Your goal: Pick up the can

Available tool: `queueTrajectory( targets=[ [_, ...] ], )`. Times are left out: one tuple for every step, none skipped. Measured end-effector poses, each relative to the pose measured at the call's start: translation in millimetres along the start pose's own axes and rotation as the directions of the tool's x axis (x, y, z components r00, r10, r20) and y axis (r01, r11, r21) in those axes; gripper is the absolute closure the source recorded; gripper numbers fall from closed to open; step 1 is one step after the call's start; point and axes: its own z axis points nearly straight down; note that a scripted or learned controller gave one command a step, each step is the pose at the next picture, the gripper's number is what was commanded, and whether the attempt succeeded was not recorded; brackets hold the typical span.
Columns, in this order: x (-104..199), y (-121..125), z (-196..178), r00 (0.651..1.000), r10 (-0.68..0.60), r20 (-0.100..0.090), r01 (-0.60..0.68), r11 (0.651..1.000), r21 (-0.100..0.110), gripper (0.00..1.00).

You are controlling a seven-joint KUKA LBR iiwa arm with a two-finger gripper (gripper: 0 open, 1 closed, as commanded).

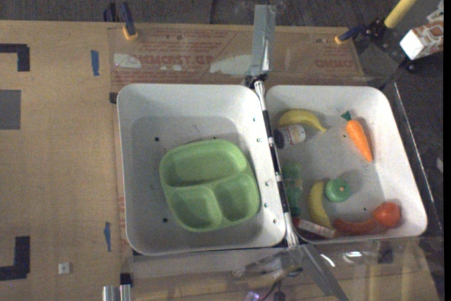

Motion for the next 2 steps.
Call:
queueTrajectory(
  targets=[
    [19,-30,66,0.94,0.34,0.002,-0.34,0.94,0.003,1.0],
    [-10,2,19,0.941,0.339,-0.002,-0.339,0.941,-0.001,1.0]
  ],
)
